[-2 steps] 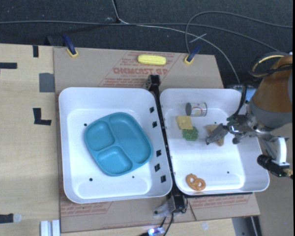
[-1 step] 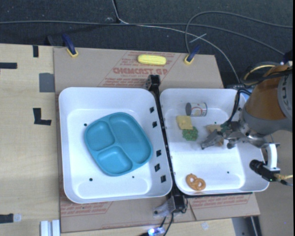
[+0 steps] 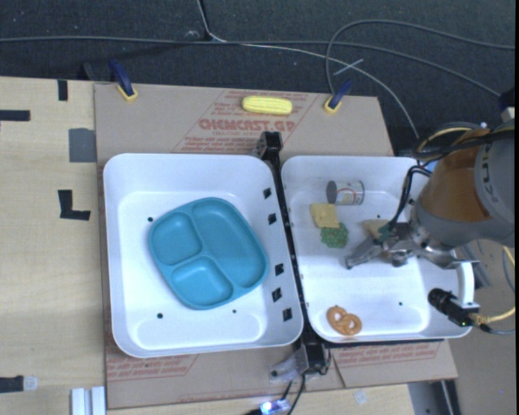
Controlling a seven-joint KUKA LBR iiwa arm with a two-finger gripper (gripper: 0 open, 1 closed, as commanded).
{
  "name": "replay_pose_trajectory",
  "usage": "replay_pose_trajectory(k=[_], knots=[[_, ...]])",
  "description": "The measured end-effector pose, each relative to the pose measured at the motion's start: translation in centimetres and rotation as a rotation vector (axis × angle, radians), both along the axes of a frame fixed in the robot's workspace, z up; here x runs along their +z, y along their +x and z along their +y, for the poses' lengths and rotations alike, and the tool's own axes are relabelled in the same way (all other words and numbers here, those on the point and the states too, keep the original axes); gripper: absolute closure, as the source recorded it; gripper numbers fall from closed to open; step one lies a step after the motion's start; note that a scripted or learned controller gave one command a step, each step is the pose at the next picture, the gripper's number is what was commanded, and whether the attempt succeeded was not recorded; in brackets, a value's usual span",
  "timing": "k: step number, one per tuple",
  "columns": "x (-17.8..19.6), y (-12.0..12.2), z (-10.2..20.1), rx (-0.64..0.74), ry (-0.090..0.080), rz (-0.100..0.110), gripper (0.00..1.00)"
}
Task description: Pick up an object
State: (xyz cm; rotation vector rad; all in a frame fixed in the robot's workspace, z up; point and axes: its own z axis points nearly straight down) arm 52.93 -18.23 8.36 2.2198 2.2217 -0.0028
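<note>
- Bench: I see a pale wood top [image 3: 35,258] with black tape marks, and a brown cardboard sheet [image 3: 190,124] held by two blue-and-yellow clamps.
- Backdrop: dark carpet-like floor [image 3: 86,15] crossed by thin cables.
- Left bin [image 3: 125,180]: holds a blue divided plate [image 3: 208,252].
- Right bin [image 3: 389,314]: a small can [image 3: 347,192] on its side, a yellow block [image 3: 323,215] touching a green lump [image 3: 334,236], and a pretzel [image 3: 343,321] near the front wall.
- Yellow corn cob [image 3: 266,105]: on the cardboard behind the bins.
- Gripper [image 3: 356,258]: low in the right bin, just beside the green lump; I cannot tell its grip state.
</note>
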Motion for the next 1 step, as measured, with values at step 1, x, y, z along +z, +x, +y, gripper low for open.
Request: replay_pose_trajectory(k=[1], knots=[[1.28,0.12,-0.07,0.0,-0.002,-0.004,1.0]])
